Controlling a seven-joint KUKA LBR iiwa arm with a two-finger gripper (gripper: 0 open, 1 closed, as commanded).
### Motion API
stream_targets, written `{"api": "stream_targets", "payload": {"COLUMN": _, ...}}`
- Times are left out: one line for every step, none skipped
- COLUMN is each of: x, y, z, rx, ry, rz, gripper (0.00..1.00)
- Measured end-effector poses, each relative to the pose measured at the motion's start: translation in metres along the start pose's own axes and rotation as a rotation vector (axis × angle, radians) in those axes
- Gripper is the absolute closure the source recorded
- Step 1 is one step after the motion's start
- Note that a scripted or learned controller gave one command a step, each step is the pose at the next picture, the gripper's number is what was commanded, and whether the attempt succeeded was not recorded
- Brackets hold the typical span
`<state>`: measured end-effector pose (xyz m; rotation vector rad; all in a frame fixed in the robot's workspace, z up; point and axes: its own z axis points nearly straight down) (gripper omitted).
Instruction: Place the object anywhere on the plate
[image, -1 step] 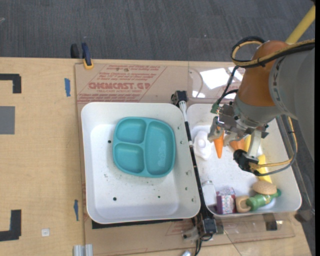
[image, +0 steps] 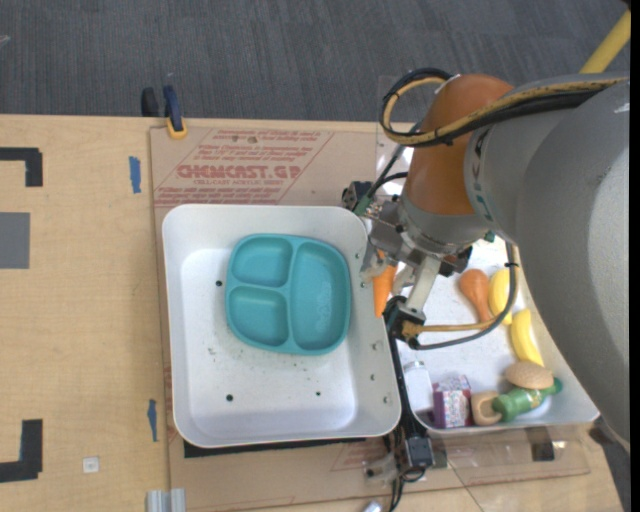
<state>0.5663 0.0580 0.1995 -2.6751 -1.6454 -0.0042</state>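
Observation:
A teal plate (image: 290, 293) with three compartments lies in the left white bin (image: 200, 400). My gripper (image: 388, 290) hangs over the shared rim between the two bins, just right of the plate's right edge. A small orange carrot-like piece (image: 383, 287) sits between its fingers, so the gripper is shut on it. The piece is above the bin rim, apart from the plate. The grey arm with its orange band (image: 450, 150) covers the upper part of the right bin.
The right bin (image: 575, 405) holds another orange piece (image: 477, 289), a yellow banana (image: 523, 336), a tan bun (image: 528, 376), a green toy (image: 516, 402), and a purple box (image: 452, 400). Cables loop around the wrist. Cardboard lies behind the left bin.

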Motion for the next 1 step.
{"api": "stream_targets", "payload": {"x": -0.0029, "y": 0.0015, "z": 0.0002, "rx": -0.001, "ry": -0.003, "rz": 0.003, "gripper": 0.0}}
